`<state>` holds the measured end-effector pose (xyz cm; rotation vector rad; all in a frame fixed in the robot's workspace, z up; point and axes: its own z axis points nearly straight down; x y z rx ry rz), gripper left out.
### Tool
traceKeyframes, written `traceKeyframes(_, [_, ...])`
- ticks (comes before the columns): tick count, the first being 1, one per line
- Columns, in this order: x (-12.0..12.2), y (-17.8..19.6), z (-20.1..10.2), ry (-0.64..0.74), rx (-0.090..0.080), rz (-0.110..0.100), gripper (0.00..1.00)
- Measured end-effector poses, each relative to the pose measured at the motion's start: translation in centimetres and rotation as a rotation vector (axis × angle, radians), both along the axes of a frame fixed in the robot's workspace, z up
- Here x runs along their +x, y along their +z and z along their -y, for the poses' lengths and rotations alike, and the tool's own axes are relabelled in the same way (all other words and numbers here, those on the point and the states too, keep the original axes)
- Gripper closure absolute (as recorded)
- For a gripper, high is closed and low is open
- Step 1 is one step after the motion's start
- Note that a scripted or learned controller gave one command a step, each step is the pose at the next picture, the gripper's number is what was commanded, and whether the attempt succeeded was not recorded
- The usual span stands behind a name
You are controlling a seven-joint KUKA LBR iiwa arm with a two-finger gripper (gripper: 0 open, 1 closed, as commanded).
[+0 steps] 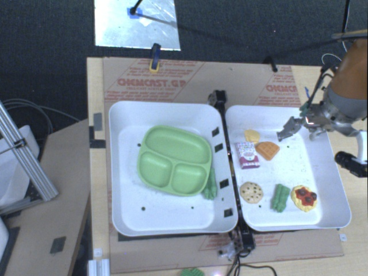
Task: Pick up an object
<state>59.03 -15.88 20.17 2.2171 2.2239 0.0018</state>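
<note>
The right bin [328,154] holds several toy foods: a yellow piece [252,135], an orange waffle [267,150], a pink-and-white carton [247,154], a cookie [250,192], a green bean pod [280,197] and a small pizza [305,198]. My gripper [290,128] hangs over the upper part of this bin, just right of and above the waffle and the yellow piece. Nothing shows between its fingers. The arm's grey wrist and orange band [351,76] rise to the right.
The left bin [123,171] carries a green divided tray [174,160] with a green item [210,184] leaning at its right edge. A black divider with clips [221,148] runs between the bins. A metal frame [23,154] stands at far left.
</note>
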Motion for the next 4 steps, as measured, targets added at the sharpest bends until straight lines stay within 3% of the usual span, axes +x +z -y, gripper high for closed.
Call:
traceKeyframes(1, [3.1,-6.8,-0.4,0.004,0.0,-0.002,0.0])
traceKeyframes(2, [2.7,-12.0,-1.1,0.003,0.001,-0.003,0.0])
traceKeyframes(3, [2.8,-10.6,-1.0,0.004,0.0,0.001,1.0])
traceKeyframes(4, [-1.0,-1.2,-9.6,0.008,0.004,0.004,1.0])
